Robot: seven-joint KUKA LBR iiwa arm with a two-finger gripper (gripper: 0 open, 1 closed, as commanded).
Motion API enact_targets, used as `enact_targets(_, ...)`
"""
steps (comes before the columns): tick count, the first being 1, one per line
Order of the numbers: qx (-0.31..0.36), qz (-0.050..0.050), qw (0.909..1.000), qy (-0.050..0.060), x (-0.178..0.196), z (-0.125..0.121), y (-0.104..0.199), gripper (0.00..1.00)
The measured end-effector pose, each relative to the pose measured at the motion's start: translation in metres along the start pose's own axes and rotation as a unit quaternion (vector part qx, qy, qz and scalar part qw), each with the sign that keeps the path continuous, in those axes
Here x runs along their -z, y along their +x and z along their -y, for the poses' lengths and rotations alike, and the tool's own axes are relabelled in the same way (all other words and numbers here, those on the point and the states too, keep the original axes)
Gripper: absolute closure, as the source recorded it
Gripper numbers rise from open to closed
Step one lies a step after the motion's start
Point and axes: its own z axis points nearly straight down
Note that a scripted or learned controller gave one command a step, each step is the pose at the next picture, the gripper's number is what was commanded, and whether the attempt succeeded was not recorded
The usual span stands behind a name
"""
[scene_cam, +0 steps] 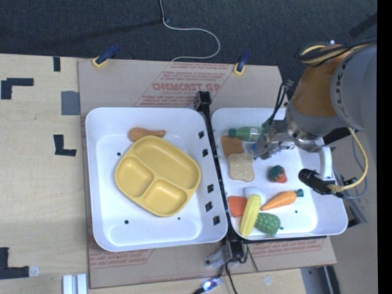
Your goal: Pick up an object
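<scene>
The gripper (264, 147) hangs just right of the bread slice (241, 167); whether it is wide or narrow, I cannot tell; the green bottle (245, 132) lies just above that slice

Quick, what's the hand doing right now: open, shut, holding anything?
Hand: over the right bin near the green bottle; open or shut cannot be told.

Dark carpet (79, 11), light wooden bench (37, 164), cardboard sheet (184, 84), white cable (196, 32)

Robot lab: cardboard-topped bench (184, 84), clamps (105, 56), two white bins (98, 182), toy food.
</scene>
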Motion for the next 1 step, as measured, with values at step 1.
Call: enact_targets(1, -0.001, 0.000, 1.0000, 0.000, 0.0602, 0.0042, -0.0051, 1.00)
